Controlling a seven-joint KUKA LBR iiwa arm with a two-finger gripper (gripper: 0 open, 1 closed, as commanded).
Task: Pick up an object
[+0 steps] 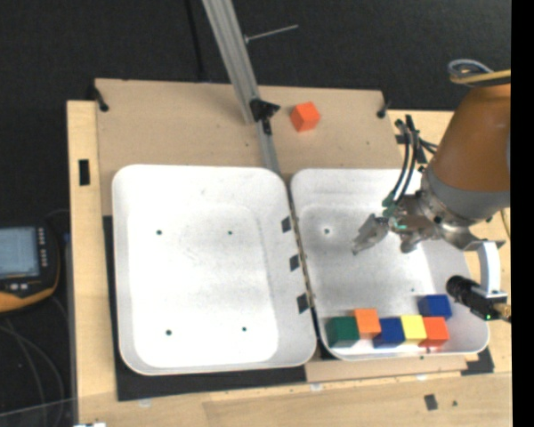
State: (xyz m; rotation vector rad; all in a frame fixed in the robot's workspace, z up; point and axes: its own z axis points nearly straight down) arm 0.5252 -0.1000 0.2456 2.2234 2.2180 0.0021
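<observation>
Several coloured blocks line the front wall of the right bin [338, 194]: a green block [342, 330], an orange block [367, 321], a blue block [390, 331], a yellow block [413, 327], another orange block [435, 330] and a blue block [436, 306] just behind it. My gripper [389, 235] hangs over the middle of the right bin, well behind the blocks. Its two fingers [369, 235] are spread apart with nothing between them.
The left bin [196, 265] lies beside the right one. A lone orange cube [304, 116] rests on the bench behind the bins. A slanted metal rail [240, 60] crosses the back. A handheld device [13, 261] lies off the bench at the left.
</observation>
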